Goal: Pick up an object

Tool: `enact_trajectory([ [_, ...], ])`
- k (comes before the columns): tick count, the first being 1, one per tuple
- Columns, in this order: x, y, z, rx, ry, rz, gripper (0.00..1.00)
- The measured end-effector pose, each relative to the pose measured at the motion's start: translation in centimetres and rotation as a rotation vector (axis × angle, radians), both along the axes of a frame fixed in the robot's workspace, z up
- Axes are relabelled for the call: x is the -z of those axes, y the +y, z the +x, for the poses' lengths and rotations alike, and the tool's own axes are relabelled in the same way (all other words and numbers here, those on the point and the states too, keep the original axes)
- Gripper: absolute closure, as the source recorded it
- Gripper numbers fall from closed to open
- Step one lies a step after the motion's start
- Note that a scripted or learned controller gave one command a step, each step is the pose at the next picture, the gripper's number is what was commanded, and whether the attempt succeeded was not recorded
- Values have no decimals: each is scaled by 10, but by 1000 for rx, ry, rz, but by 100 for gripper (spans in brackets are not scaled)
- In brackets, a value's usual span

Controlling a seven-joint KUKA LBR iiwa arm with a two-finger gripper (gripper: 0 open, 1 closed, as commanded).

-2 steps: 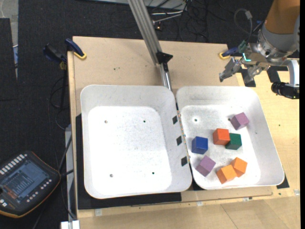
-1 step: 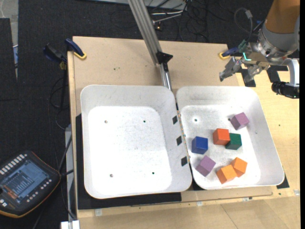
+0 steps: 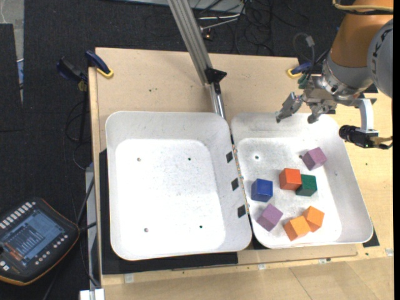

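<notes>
Small coloured cubes, seemingly of foam or painted wood, lie in the right-hand shallow white plastic bin (image 3: 350, 224), in the lower right of the frame. Nearest the bottom edge sit two orange cubes (image 3: 304, 223), touching each other, with a purple cube (image 3: 270, 217) just to their left. Above them come a blue cube (image 3: 262, 189), then an orange-red cube (image 3: 289, 179) pressed against a dark green cube (image 3: 307, 185). Farther up, a second purple cube (image 3: 314, 158) stands apart from the rest.

Judging by their look, these blocks are light, stiff and not fragile, with flat faces that suit a two-finger pinch across opposite sides. The blue cube and the upper purple one have free space around them, so they seem the easiest to take; the touching pairs leave little room for a finger.

Beyond the cubes, at the upper right, the grey two-finger gripper (image 3: 302, 112) hovers over the bin's far rim, its fingers spread apart and holding nothing.
</notes>
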State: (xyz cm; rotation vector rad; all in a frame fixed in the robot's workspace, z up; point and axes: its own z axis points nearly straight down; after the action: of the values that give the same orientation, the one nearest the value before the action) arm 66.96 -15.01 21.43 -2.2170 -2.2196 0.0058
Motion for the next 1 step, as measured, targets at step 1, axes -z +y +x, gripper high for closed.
enact_trajectory([
  [1,59,2,-10,1,0,0,0],
])
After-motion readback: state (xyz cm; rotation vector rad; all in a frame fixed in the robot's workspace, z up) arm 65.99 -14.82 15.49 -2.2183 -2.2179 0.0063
